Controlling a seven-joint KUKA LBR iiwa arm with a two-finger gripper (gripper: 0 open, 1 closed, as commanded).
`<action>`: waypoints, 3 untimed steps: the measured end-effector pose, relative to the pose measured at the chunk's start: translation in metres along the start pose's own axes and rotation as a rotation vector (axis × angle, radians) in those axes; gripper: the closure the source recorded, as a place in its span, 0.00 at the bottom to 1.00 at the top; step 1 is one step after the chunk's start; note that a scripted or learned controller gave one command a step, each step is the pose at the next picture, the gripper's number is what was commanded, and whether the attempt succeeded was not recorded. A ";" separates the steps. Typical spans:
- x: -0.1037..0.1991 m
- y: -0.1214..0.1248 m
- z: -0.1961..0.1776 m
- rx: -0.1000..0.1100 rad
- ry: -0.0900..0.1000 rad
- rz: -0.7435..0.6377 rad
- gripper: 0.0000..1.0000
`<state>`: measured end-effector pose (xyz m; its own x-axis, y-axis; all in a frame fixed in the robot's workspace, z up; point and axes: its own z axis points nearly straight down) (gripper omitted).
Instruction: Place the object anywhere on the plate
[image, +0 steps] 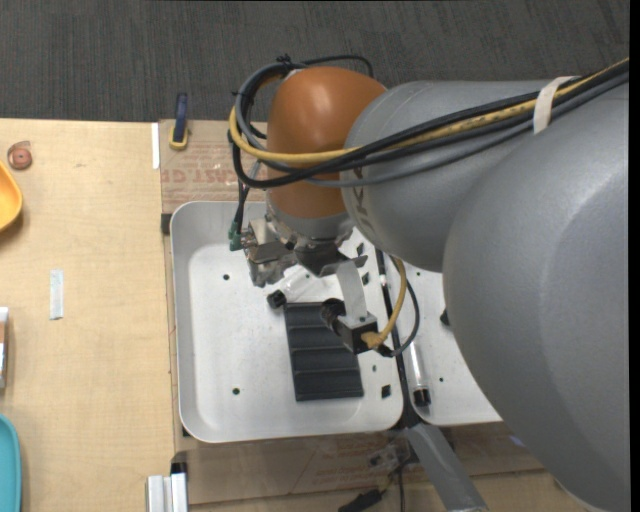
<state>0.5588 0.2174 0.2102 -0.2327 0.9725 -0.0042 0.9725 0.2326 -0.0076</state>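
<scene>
Black ribbed rectangular block (323, 350) lies flat in shallow white bin (200, 400), just below the claw (300, 265). Claw hangs under the arm's orange band (310, 120); its opening cannot be judged, grasp unconfirmed. Judged early: placing remains.

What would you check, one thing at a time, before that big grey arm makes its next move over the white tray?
1. Gripper is over the white bin: ok.
2. Dark ribbed block lies flat on the bin floor, in reach: ok.
3. Block is between the fingers: not ok, it lies beside the gripper.
4. Fingers are open wide enough: cannot tell, the arm's orange band hides them.
5. Plate to place on is located: cannot tell.
6. Cables hang clear of the block: cannot tell, they pass close by.
</scene>
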 end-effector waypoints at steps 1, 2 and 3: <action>0.008 -0.018 0.027 -0.003 0.002 -0.148 1.00; -0.003 0.023 -0.009 -0.007 0.000 -0.348 1.00; 0.001 -0.032 0.005 -0.004 0.002 -0.345 1.00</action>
<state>0.5270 0.2107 0.2050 -0.5482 0.8364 -0.0006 0.8364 0.5482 -0.0040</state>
